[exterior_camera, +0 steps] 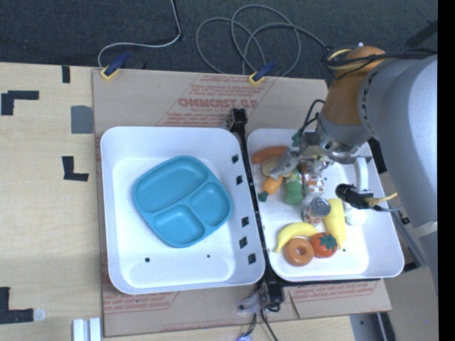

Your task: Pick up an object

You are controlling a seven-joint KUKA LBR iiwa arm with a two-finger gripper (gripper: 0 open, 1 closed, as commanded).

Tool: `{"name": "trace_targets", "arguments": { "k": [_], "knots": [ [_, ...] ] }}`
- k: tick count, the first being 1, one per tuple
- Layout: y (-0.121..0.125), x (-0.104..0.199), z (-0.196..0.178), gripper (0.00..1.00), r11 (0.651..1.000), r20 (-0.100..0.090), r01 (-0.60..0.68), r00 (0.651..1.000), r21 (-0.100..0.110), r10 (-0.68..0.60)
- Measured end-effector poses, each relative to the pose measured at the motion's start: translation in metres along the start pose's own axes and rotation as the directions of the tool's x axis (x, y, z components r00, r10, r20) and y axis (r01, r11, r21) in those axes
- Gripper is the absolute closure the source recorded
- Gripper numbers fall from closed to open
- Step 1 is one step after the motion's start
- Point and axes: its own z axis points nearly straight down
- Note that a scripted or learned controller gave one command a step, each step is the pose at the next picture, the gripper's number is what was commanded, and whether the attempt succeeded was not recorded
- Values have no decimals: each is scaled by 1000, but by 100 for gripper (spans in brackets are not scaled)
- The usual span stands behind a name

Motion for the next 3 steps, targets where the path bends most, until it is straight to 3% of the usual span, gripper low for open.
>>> {"name": "trace_targets", "arguments": {
  "k": [3],
  "knots": [
    [0, 0, 0, 0, 1000, -1, 0, 1000, 0, 0]
  ]
}}
